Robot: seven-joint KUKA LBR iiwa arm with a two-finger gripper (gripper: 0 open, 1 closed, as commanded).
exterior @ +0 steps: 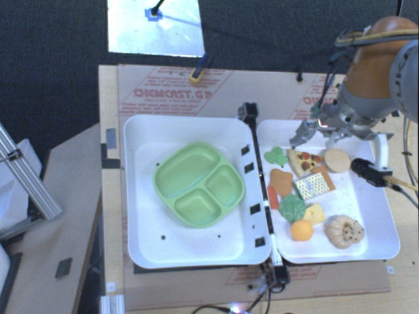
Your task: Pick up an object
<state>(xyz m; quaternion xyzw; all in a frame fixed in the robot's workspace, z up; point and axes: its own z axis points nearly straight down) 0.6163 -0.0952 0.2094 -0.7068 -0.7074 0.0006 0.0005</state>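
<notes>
Overhead, my bench [163, 90] carries two shallow white bins side by side. My left bin [141, 241] holds a green divided plate [198, 184] lying flat near its middle, three compartments facing up. My right bin [383, 231] holds all the small toy foods. My arm [383, 57] reaches in from the right with its orange band above the wrist, and my gripper [313, 131] hangs over the far edge of the right bin, just above the pizza slice [305, 161]. Whether my fingers are spread or closed I cannot tell, since they blur against the bin wall, and nothing shows between them.

Among the foods, the cookie-like brown piece [345, 231] lies nearest the front right corner. The patterned square cracker [313, 185] sits in the middle, touching the pizza slice behind it. A round tan disc [337, 160] lies just right of the pizza. An orange chunk [281, 182] lies left of the cracker, a green leafy piece [292, 208] in front of it, another green piece [275, 156] behind it. A yellow cheese wedge [315, 213] rests beside the leafy piece, and a small orange ball [302, 230] lies in front of both.
</notes>
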